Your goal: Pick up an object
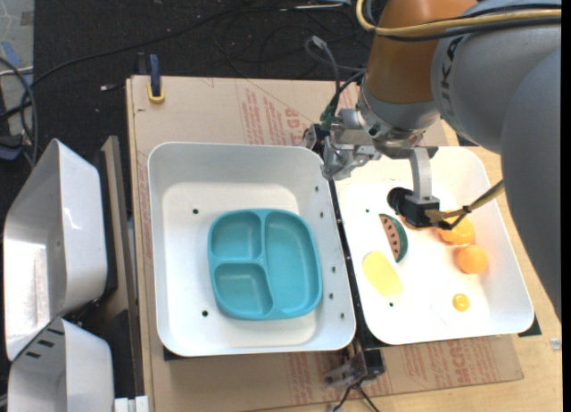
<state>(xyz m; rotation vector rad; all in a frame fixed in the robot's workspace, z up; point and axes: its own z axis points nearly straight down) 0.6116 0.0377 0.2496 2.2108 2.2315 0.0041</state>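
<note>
So this one looks like the approach step to me, nothing is picked yet. The gripper hangs at the back of the table, right over the seam where the left bin meets the right bin, and honestly I can't tell from this angle whether it's spread or clamped, the wrist blocks too much. Nothing visible is caught in it. The pickable stuff is mostly in the right bin: a toy watermelon slice near the middle, a pale yellow oblong piece just in front of it, two orange fruits close together toward the right side, and a small yellow ball nearer the front edge. The left bin just has a teal divided plate lying flat in the middle. My guess is the next move needs the gripper to slide off that seam and come down square over one item. The watermelon slice and the yellow piece are nearest, but they sit close to each other, so it'd have to line up carefully to not shove one into the other. The plate looks like a bad bet, flat and wide, not much to pinch except the rim.
</note>
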